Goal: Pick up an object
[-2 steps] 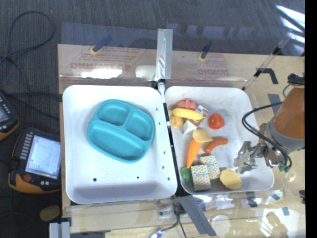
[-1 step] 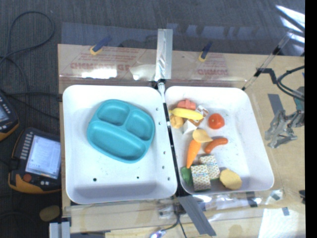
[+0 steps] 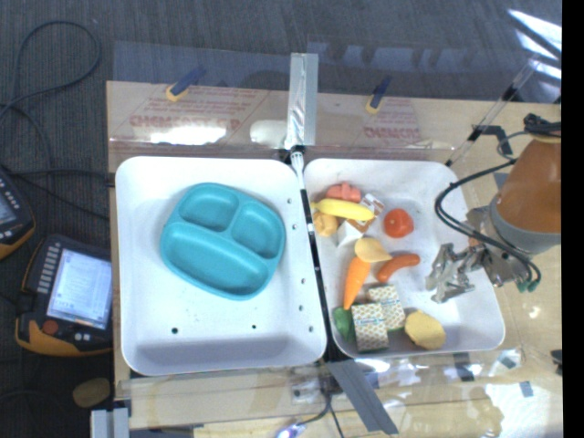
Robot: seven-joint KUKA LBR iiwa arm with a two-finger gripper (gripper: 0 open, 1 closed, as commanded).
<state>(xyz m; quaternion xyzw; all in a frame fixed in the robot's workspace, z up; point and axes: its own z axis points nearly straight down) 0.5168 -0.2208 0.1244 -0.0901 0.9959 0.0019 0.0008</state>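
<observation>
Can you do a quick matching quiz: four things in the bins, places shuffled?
Things:
1. blue tray
2. tomato
3. potato
4. pincer

Places:
A. right bin, near front corner
B. left bin
C. right bin, right of the banana
D. over right bin, right of the sausage

Pairs: 1-B, 2-C, 3-A, 4-D

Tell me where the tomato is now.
The tomato lies in the right bin, toward its far side, just right of the banana and above the sausage.
</observation>
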